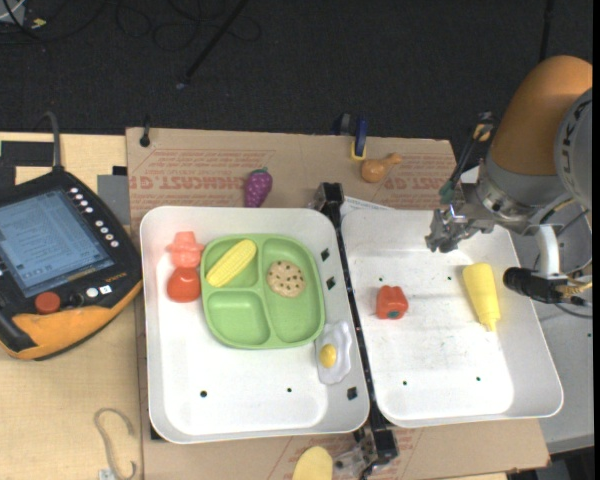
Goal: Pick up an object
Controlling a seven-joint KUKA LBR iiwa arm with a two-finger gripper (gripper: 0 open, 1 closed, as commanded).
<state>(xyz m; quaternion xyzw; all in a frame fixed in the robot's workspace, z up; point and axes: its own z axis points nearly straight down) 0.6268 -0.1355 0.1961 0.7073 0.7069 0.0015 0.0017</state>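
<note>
In the right bin (450,393) lie a red pepper-like toy (391,302) near the left side and a yellow bottle (482,293) toward the right. My gripper (444,236) hangs over the bin's back part, above and to the right of the red toy and up-left of the yellow bottle. Nothing shows between its fingers. The left bin (240,408) holds a green divided plate (263,290) with a corn cob (229,262) and a cookie (286,278), an orange-pink figure (184,266) beside it, and a fried egg toy (331,352) at its right edge.
Behind the bins on the cardboard lie a purple grape bunch (258,185) and an orange duck-like toy (378,168). A yellow toy (313,463) sits at the front edge. A teach pendant (45,258) rests at the left. A metal hook (115,438) lies front left.
</note>
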